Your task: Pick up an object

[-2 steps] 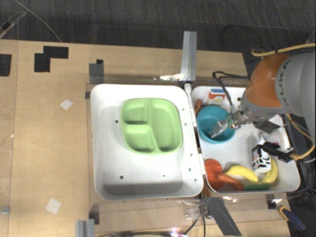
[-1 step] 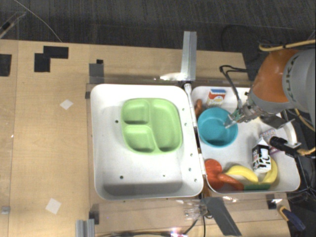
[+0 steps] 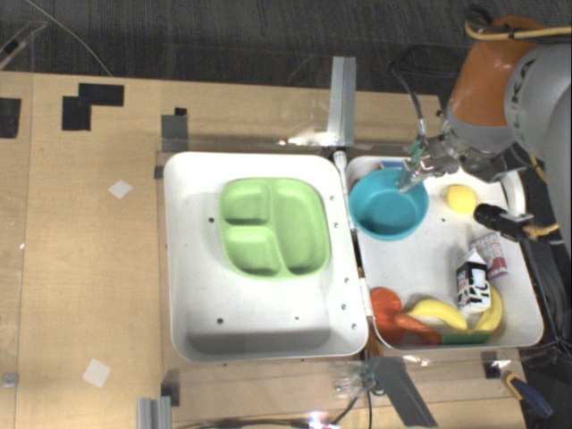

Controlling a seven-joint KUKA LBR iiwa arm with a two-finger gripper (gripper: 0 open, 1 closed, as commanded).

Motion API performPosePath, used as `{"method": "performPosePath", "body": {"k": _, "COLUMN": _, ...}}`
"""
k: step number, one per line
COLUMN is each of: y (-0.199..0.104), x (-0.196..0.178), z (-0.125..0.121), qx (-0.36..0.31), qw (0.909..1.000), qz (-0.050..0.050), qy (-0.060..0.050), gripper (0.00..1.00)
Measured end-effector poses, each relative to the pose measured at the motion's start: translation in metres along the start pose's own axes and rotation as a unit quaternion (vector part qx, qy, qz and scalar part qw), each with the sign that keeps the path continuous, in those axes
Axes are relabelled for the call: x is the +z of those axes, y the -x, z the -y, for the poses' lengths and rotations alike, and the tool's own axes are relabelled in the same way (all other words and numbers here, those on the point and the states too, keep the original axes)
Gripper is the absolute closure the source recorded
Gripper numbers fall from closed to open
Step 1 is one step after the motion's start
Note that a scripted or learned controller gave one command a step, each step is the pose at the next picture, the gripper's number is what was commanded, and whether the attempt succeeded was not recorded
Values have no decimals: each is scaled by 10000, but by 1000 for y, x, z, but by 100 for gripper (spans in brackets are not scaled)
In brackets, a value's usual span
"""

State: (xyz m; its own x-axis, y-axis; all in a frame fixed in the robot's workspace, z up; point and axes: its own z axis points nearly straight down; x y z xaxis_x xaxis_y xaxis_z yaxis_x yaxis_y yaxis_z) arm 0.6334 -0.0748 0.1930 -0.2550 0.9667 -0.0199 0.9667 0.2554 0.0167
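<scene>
Bowl-picking looks like the plan: the blue bowl [image 3: 388, 206] sits in the far left corner of the right bin [image 3: 523, 324], against the divider, and the gripper [image 3: 418, 173] is down at its far rim.

Starting at the left, the bench [image 3: 80, 266] is pale wood with a few black marks and scraps of tape. Next comes the left bin [image 3: 197, 320], holding a green divided tray [image 3: 273, 226] lying flat near its middle. Then the right bin, with the bowl at the back, a yellow lemon-like ball [image 3: 460, 199] to the bowl's right, a small printed carton [image 3: 478, 275] along the right side, and a red toy [image 3: 393, 313] touching a banana [image 3: 447, 314] along the near wall. Rightmost is the arm [image 3: 509, 79], grey with its orange band.

From where I stand I cannot tell whether the claw is open or closed; it is small and pale against the bowl's rim, and nothing is plainly between its tips.

What could go wrong: a bowl rim is thin and curved, so a pinch on it may slip and the bowl would tip or drop back. The bowl is close to the divider, leaving little room on that side. A sliding bowl could nudge the yellow ball.

Behind the bench runs dark ribbed flooring, with cables trailing near the arm.
</scene>
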Motion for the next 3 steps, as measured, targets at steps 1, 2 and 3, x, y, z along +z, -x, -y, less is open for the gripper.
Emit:
{"method": "performPosePath", "body": {"k": 1, "y": 43, "x": -25, "z": -27, "qx": 1359, "qw": 9907, "qz": -73, "qy": -68, "gripper": 100}}
{"method": "performPosePath", "body": {"k": 2, "y": -46, "x": -42, "z": -51, "qx": 1746, "qw": 9846, "qz": -92, "qy": -75, "gripper": 100}}
{"method": "performPosePath", "body": {"k": 3, "y": -60, "x": -43, "z": 19, "qx": 1083, "qw": 9940, "qz": -86, "qy": -83, "gripper": 100}}
